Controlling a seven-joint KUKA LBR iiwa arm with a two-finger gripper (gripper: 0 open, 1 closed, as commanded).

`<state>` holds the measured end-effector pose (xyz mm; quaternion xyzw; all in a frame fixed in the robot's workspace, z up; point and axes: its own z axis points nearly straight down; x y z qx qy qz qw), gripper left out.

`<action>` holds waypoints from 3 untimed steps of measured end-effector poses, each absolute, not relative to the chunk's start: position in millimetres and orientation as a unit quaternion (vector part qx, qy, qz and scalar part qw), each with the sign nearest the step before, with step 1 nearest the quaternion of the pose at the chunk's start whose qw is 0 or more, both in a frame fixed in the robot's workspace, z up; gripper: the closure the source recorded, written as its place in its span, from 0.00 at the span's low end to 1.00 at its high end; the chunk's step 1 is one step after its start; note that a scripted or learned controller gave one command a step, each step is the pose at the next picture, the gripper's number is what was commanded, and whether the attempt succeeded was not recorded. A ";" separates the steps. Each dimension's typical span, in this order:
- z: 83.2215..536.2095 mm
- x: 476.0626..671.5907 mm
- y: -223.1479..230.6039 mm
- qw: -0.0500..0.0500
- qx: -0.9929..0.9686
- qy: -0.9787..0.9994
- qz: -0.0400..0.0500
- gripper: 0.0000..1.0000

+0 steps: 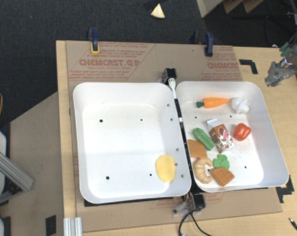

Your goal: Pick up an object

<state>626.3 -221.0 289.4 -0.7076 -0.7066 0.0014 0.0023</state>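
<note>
Gripper (277, 75) beyond right bin (266, 132) rim at two o'clock, grasp state impossible to tell; toys crowded centre-low, yellow disc (165, 167) near left bin (89, 132) five o'clock edge.

We see bright, even overhead light; the left bin (123, 141) glares near-white across its lower half, with a soft grey shadow above. The floor (40, 14) is dim. Focus is slightly soft throughout, grain mild.

Orange plastic carrot (214, 102): laid flat, set down-left of the jaws of the gripper (280, 73). Flat yellow plastic oval (165, 167): laid farthest from them, lower left.
</note>
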 end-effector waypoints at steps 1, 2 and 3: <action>327.5 625.4 -223.7 -0.004 -0.707 -0.707 -0.001 1.00; 269.6 608.5 -115.7 0.004 -0.704 -0.710 0.001 1.00; 364.1 668.5 -78.6 -0.006 -0.705 -0.709 -0.004 1.00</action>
